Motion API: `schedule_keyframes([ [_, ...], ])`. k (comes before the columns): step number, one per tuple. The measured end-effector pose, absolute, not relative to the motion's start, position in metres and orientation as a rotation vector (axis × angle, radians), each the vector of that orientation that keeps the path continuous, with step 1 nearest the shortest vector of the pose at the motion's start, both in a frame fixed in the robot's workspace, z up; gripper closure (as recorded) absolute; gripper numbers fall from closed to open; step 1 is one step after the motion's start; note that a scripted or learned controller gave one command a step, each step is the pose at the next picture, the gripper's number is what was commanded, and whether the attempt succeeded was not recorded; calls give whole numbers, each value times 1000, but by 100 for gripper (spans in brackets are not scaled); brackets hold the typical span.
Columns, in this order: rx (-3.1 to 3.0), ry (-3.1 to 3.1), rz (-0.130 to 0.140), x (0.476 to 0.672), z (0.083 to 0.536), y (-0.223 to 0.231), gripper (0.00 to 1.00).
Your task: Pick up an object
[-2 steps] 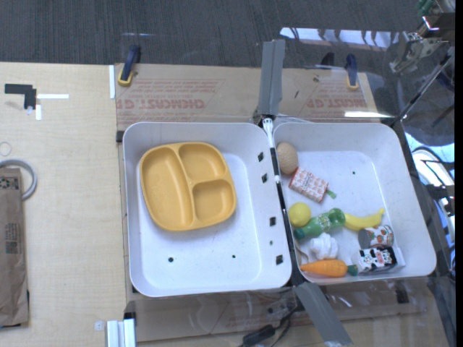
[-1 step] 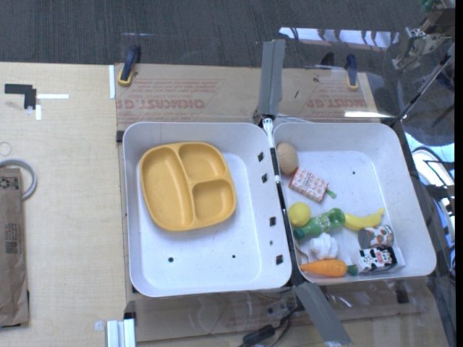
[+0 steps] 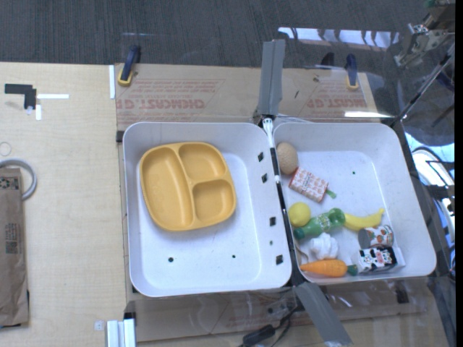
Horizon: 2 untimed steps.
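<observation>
Yellow plastic is the first thing from the left: a divided plate (image 3: 188, 185) lies alone in the left bin (image 3: 130, 215), and I take it as the landmark. It is wide and flat, so I judge it a poor choice for a two-finger grasp, except at its rim.

Right of the plate, across the wall between the bins, the right bin (image 3: 412, 194) holds the small things. Nearest to the plate are a tan ball (image 3: 287, 157) and a lemon (image 3: 299, 213); both lie close to the wall, which leaves little room for one finger. A little further from the plate lies a red and white box (image 3: 309, 184), apart from its neighbours; this looks to me the easiest target, taken across its narrow sides. Below it a green toy (image 3: 322, 224), a white lump (image 3: 320, 246) and a carrot (image 3: 324, 268) lie crowded together. Still further from the plate are a banana (image 3: 364, 219) and two small cartons (image 3: 377, 248), the cartons touching each other.

Farthest from the plate, high at the upper right, is what I take for the gripper (image 3: 427, 38); how it is set I cannot tell. It should come straight down over one separate thing.
</observation>
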<state>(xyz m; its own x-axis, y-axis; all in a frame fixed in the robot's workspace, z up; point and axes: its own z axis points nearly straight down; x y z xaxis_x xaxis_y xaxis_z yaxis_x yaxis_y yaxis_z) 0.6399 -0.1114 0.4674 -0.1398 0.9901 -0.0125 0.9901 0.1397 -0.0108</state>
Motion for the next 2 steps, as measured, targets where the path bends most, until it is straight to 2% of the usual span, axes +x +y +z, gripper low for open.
schedule_keyframes([
  [2,2054,2374,-36,642,482,-111,100],
])
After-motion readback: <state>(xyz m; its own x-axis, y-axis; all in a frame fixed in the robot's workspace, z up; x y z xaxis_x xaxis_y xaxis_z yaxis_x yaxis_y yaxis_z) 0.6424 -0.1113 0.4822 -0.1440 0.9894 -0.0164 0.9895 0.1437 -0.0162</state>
